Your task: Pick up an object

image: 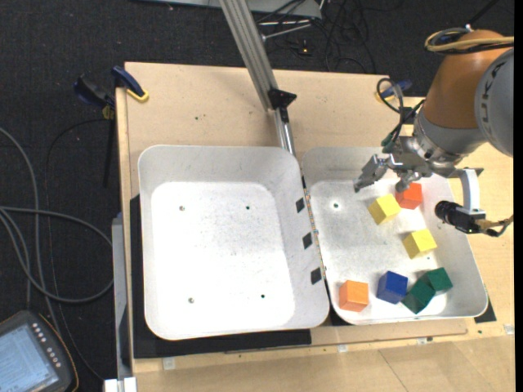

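Note:
The right bin (343, 243) holds several small blocks. A yellow cube (383, 209) and a red-orange cube (409, 194) lie near its far side. A second yellow cube (420, 242) sits mid-right. Along the near edge are an orange cube (354, 295), a blue cube (392, 287) and two green blocks (426, 288) touching each other. My gripper (372, 175) hangs over the bin's far part, just up and left of the first yellow cube. It is open, with nothing between its fingers.
The left bin (216, 235) lies beside the right one, and black clips join their shared rim. A slanted metal pole (249, 43) comes down to the bins' far junction. Clamps sit at the bench's far corners.

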Controlling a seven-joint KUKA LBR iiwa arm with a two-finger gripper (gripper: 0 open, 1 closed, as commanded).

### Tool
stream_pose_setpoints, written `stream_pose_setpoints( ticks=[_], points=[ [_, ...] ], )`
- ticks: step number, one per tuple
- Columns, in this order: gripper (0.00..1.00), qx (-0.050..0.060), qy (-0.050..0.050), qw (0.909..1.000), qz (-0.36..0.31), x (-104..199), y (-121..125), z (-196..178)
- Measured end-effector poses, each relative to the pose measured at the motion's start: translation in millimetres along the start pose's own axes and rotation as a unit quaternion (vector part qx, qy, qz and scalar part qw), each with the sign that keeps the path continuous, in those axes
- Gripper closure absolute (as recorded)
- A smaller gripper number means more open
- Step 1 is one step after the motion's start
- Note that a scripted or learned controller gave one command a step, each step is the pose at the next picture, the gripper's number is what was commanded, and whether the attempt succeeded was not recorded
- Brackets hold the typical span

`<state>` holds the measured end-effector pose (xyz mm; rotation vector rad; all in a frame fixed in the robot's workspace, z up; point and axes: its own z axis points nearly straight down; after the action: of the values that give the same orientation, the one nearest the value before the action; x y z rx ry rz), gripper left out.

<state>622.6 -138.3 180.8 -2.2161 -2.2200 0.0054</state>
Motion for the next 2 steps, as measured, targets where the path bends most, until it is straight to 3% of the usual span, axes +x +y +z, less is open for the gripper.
stream_pose_setpoints(
  ticks=[1,2],
  points=[
    [0.0,-0.003,-0.001,1.0,0.001,6.5,-7.0,50.7],
    [1.0,-0.006,-0.001,1.0,0.001,6.2,-5.5,37.2]
  ],
)
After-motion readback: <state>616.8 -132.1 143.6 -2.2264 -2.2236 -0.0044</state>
